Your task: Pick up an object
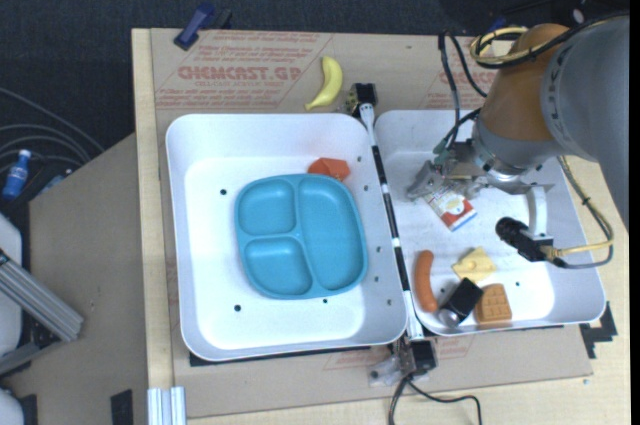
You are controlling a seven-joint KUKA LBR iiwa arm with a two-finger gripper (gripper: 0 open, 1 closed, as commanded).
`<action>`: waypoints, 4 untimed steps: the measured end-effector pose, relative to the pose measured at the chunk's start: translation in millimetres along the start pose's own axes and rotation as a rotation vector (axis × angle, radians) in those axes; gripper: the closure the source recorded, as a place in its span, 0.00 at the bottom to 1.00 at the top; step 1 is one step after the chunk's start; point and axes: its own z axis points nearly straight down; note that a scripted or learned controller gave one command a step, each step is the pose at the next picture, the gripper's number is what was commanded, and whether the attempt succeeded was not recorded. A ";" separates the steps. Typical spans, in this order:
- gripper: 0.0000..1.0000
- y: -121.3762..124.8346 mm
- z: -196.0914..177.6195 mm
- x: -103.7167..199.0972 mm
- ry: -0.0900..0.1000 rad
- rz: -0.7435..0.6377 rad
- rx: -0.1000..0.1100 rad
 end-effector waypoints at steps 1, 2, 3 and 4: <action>1.00 0.3 -10.3 -1.2 -0.001 0.002 -0.002; 1.00 -42.2 -100.7 43.0 -0.001 0.001 -0.001; 1.00 4.9 -127.8 71.2 -0.001 0.002 -0.001; 1.00 -3.9 -165.6 92.9 -0.002 0.001 -0.002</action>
